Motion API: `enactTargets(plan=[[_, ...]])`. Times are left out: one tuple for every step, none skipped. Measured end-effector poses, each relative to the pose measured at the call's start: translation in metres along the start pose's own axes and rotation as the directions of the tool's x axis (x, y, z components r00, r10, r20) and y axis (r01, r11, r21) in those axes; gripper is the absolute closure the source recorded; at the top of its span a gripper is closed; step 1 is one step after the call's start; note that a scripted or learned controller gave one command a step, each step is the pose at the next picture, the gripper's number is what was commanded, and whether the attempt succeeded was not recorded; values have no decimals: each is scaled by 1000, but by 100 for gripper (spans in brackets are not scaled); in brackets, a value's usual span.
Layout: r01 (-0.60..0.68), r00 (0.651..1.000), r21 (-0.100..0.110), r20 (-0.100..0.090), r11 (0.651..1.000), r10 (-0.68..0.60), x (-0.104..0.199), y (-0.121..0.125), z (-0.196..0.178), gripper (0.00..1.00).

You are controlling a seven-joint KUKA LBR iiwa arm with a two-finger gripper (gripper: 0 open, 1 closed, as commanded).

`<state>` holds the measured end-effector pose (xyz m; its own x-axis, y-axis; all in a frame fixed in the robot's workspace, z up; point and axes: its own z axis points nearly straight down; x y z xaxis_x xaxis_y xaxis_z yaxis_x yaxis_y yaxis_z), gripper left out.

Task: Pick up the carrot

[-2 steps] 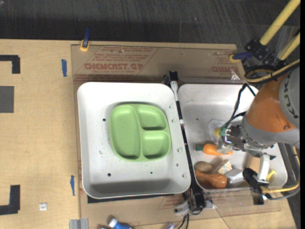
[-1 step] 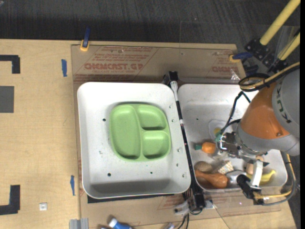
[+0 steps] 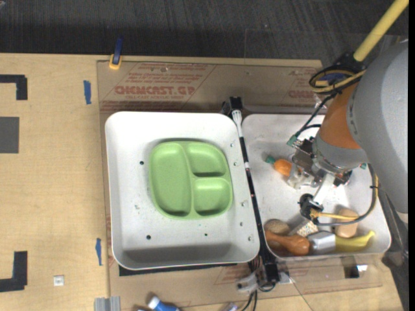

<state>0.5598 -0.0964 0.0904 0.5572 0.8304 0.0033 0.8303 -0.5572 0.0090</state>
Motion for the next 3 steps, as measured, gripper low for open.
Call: enactTargets(plan=[[5,1000,0,1,1000,-5,1,0,-10,100],[5,1000,2,2,1000,-5,1,0,-9,0],[8,1000,1,4,1000,-8,1,0,-19,100]])
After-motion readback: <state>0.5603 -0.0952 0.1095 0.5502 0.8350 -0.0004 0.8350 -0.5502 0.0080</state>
